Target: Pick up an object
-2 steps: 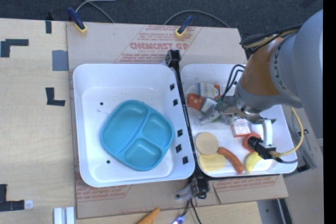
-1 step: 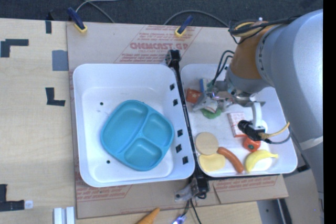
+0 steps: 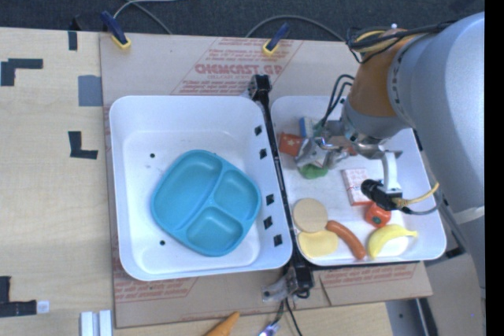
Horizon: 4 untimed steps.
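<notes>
The gripper (image 3: 317,147) hung low in the upper left part of the right bin (image 3: 378,260), and whether it was wide or narrow could not be told. A green piece (image 3: 314,171) lay directly beneath its tip, partly hidden by it; contact could not be made out. A red-orange item (image 3: 289,143) sat just beside the gripper, close against the bin's left wall. A pale printed card (image 3: 353,183) lay near on the other side. Further toward the front edge came a tan disc (image 3: 309,214), a small orange-red thing (image 3: 378,213), then a yellow round (image 3: 316,244), a sausage (image 3: 347,238) and a banana (image 3: 391,240) crowded together. Well apart, the left bin (image 3: 189,110) held a blue divided plate (image 3: 206,202).
</notes>
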Each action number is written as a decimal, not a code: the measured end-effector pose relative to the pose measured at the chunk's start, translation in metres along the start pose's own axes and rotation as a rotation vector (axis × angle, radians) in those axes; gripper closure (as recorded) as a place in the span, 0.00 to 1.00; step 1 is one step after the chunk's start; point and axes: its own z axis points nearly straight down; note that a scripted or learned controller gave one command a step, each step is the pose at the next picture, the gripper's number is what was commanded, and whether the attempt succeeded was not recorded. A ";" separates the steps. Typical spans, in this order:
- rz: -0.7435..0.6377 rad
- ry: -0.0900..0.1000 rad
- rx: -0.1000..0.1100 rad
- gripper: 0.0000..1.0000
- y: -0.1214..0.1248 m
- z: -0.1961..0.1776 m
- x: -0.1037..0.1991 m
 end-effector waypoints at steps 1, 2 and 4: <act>-0.002 0.004 -0.015 1.00 -0.013 -0.089 0.063; -0.002 0.004 -0.013 1.00 -0.019 -0.104 0.117; 0.001 0.002 -0.013 1.00 -0.029 -0.123 0.109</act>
